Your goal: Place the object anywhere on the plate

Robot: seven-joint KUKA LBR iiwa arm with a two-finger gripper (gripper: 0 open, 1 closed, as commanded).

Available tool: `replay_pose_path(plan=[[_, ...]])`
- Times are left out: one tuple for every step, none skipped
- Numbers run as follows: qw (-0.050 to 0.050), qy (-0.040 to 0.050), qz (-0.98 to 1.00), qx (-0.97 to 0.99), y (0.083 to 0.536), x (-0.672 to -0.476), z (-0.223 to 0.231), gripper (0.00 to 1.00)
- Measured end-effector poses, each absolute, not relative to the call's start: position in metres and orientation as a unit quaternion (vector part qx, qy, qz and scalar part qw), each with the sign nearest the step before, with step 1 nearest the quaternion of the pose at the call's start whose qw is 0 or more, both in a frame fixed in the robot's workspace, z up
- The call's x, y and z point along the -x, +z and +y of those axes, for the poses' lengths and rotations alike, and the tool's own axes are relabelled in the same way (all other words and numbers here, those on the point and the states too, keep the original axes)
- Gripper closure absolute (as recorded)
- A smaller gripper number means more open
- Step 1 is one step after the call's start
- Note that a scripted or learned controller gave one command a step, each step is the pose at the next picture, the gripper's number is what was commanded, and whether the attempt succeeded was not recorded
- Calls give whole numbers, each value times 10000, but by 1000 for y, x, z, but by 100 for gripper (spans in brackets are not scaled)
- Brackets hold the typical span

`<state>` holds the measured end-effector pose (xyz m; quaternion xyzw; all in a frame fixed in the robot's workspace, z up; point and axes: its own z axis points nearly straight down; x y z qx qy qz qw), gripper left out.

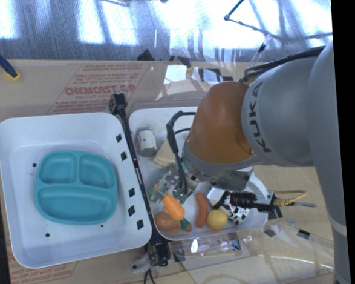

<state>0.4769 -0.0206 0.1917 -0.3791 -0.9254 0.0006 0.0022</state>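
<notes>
A teal plate [76, 186] with three compartments lies in the left bin [13, 137]. The right bin [157, 116] holds several toy foods: a carrot [174, 208], a red sausage [200, 209], a yellow lemon [217, 219], a brown piece [165, 221] at the front and a black-and-white cow figure [238, 212]. The arm's orange band [222, 126] and grey wrist hang over the right bin's middle. They hide my gripper, which points down among the items near the carrot.
A small grey can [146, 140] and a pale wedge [165, 154] lie at the back of the right bin. A black divider with clips [131, 172] runs between the bins. Cables trail on the bench at the front right.
</notes>
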Motion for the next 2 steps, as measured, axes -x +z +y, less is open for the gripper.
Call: replay_pose_path(plan=[[-1,-5,-9031,4294,269,-477,52,100],[14,13,-9021,4315,267,-477,49,0]])
